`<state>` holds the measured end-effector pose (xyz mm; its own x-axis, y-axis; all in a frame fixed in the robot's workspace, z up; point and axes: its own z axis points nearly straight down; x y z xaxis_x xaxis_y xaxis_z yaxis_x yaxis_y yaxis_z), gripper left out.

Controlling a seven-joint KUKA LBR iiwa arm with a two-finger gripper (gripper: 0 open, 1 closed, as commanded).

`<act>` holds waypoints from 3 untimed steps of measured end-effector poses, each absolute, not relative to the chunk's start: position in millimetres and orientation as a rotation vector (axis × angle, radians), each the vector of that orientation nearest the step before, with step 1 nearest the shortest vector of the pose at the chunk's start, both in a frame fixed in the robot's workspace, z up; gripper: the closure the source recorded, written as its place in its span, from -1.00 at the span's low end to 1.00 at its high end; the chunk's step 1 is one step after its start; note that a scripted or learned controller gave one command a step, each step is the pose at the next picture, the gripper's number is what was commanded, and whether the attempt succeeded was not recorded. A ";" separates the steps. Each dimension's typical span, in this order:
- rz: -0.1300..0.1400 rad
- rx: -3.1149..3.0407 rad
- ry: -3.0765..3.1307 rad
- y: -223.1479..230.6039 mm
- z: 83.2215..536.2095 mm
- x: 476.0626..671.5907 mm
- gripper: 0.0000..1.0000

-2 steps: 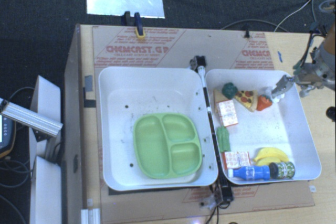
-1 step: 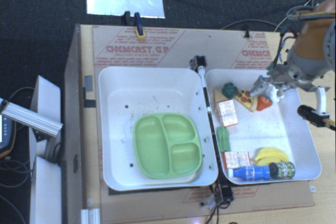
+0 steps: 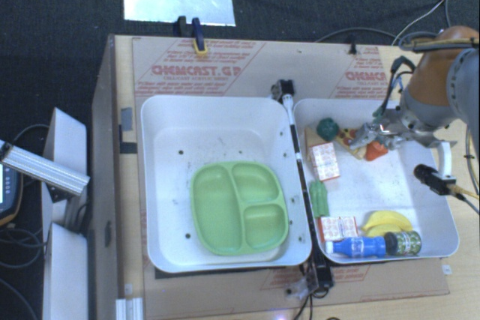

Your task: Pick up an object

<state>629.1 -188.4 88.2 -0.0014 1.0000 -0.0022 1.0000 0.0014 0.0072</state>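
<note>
Blue bottle (image 3: 358, 246) lies along the right bin's (image 3: 442, 217) near wall, long axis parallel to it. Hand (image 3: 373, 136) sits low at the bin's far side, right over the orange-red toy (image 3: 375, 151), green ball (image 3: 328, 128) just left. Can't tell the hand's state. Toy directly beneath, probably the target.

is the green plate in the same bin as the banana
No, the green plate lies in the left bin; the banana is in the right bin.
</note>
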 end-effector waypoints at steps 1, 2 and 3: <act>0.011 2.210 2.220 -187.4 100.2 631.0 1.00; 0.000 2.218 2.221 -207.3 121.8 596.6 1.00; 0.001 2.219 2.221 -206.8 121.5 596.6 -1.00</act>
